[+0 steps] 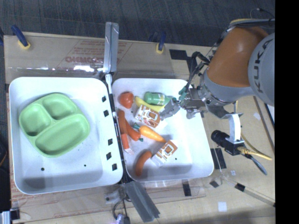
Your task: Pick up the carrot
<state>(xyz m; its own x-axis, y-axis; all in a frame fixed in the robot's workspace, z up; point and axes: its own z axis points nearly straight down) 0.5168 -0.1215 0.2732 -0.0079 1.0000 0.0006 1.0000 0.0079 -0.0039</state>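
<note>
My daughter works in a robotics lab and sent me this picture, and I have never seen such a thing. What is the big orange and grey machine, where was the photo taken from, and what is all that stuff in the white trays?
The machine is a robot arm, reaching in from the right. The photo comes from one fixed camera above the bench, looking down at a slant. At the arm's tip sits its gripper, hanging over the right bin with nothing visibly held. That bin holds toy food: the carrot it should pick up, a tomato, a banana, a green item, a sausage and two small printed cartons. The left bin holds a green divided plate.
</note>
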